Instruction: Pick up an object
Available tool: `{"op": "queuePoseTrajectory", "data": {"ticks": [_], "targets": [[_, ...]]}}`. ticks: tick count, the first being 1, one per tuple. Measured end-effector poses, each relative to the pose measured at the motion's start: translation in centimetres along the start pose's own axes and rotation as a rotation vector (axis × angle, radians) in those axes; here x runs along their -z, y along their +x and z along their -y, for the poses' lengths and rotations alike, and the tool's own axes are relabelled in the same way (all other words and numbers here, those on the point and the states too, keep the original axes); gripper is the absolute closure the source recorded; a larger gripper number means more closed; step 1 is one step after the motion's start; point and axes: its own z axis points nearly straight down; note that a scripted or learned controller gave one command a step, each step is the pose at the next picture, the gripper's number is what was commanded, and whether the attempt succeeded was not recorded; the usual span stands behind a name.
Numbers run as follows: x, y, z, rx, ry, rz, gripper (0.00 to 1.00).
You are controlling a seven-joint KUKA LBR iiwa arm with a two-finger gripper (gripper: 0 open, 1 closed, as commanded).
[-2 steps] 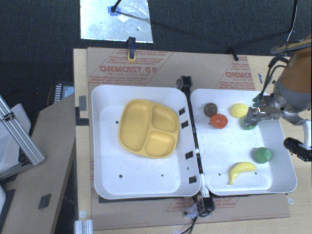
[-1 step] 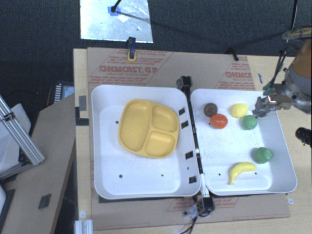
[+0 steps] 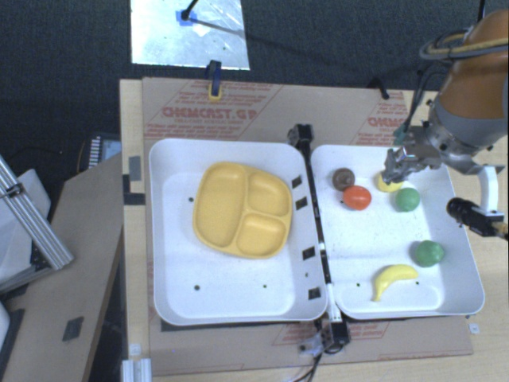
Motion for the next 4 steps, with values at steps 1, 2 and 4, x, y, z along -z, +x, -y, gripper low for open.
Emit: {"op": "queuePoseTrajectory", "data": {"ticks": [1,2,4], "targets": [[-0.9,4.1,-1.1,-0.003,0.001,0.001,1.00],[-2.6,9.1,-2.5,-0.002,0.003,0.000,1.00],[-3.4,18.7,-6.2,-0.001,0.000,-0.002,1.00]]}}
